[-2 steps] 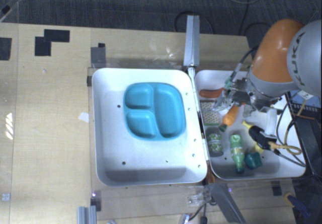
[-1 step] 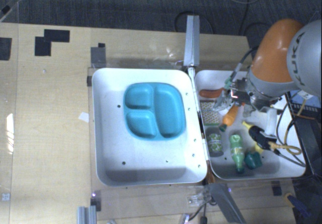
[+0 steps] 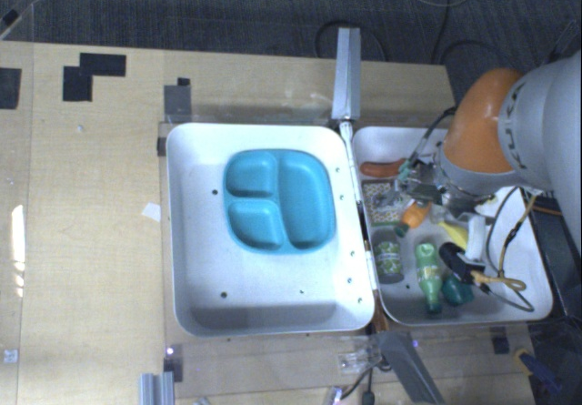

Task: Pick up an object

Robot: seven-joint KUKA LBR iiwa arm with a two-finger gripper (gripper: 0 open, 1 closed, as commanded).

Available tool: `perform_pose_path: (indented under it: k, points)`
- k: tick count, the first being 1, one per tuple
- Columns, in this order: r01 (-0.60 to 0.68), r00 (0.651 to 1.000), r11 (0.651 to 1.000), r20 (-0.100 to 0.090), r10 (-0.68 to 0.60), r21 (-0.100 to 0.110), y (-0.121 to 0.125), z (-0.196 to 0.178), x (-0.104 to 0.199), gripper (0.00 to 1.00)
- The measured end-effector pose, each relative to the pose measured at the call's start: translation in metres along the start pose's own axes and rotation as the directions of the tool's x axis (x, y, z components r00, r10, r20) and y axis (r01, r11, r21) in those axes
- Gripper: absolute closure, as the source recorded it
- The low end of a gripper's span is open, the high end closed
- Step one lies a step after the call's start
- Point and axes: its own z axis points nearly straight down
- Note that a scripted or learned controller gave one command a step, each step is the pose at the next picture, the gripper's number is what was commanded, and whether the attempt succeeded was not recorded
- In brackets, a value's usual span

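The pale wooden surface [image 3: 82,212] bears two shallow white bins side by side. The grey arm with an orange band [image 3: 477,126] reaches in from the right and bends down over the right-hand bin.

The left white bin [image 3: 191,294] is the wider of the two. A blue plastic tray with three compartments [image 3: 278,200] lies flat in it, a little towards the back, well apart from the bin's walls.

The right white bin [image 3: 538,301] touches the left one along their shared rim and holds everything else that could be picked up. The gripper [image 3: 420,187] hangs low over the back half of this bin, to the left of the middle. Whether it is spread or pressed together cannot be told from this slant, and nothing shows clamped in it.

Just under and to the left of the gripper lies a flat patterned packet [image 3: 382,205]. Behind that, near the back wall, is a long red-orange piece [image 3: 382,169]. In the front half, a green plastic bottle [image 3: 427,268] lies lengthwise, with a dark green-labelled jar [image 3: 388,258] just beside it on the left. A teal lump [image 3: 458,293] is at the bottle's front right. A yellow piece [image 3: 457,232] lies right of the gripper. A small orange piece [image 3: 415,213] sits right below the gripper; I cannot tell whether they touch.
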Motion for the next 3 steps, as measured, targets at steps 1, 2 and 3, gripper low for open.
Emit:
perform_pose_path:
  k: [1, 2, 3]
  points:
    - [-0.001, 1.000, 1.000, 0.000, 0.001, 0.000, 0.001, -0.009, 0.001, 1.00]
    - [0.000, 1.000, 1.000, -0.002, 0.000, 0.004, 0.001, -0.016, 0.002, 1.00]
    - [-0.007, 1.000, 1.000, 0.003, 0.007, 0.015, 0.059, -0.137, 0.054, 1.00]
